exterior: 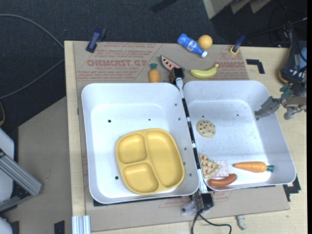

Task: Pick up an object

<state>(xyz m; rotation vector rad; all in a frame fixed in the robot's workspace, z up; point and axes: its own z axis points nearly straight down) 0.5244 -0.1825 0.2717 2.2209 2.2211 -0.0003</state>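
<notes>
The right bin (243,94) holds a round cookie (205,128) near its left wall. Along its front lie a checkered waffle slice (210,165), a brown sausage (222,181) and an orange carrot (250,167). My gripper (279,111) hovers over the bin's right rim, well right of the cookie and behind the carrot. It is open, with its grey fingers (266,107) spread and nothing between them.
A yellow divided plate (150,160) fills the front of the left bin (97,106). Behind the bins on the board lie a banana (204,72), a blue bottle (191,44), an orange ball (205,41), a watermelon slice (168,62) and a small orange fruit (154,75).
</notes>
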